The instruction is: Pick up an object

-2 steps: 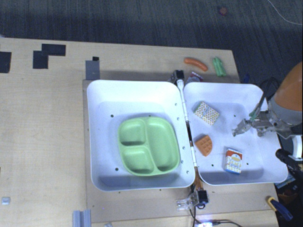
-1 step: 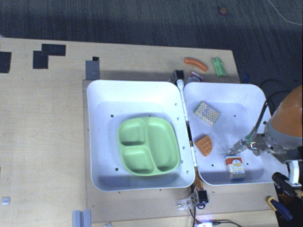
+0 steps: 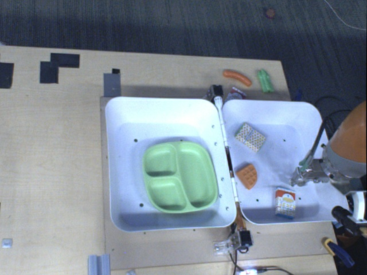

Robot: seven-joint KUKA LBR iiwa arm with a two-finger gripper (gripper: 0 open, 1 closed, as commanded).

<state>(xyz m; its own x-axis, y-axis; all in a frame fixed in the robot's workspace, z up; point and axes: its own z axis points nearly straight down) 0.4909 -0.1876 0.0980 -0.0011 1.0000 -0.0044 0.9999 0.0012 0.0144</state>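
The right bin (image 3: 298, 116) holds three things. A white block with a dotted pattern (image 3: 250, 136) lies at its upper left, an orange waffle-like piece (image 3: 248, 176) sits near its left wall, and a small white and red carton (image 3: 285, 203) rests by the front wall. My gripper (image 3: 300, 177) hangs low over the right half of this bin, just above and to the right of the carton and well right of the orange piece. Nothing shows in its grasp. The grey arm with its orange band (image 3: 351, 137) enters from the right edge.
A green divided plate (image 3: 179, 175) lies in the left bin (image 3: 123, 153). Behind the bins on the bench lie an orange sausage-shaped toy (image 3: 237, 77), a green toy (image 3: 264, 80) and a small purple item (image 3: 236, 92). A cable (image 3: 316, 145) hangs beside the arm.
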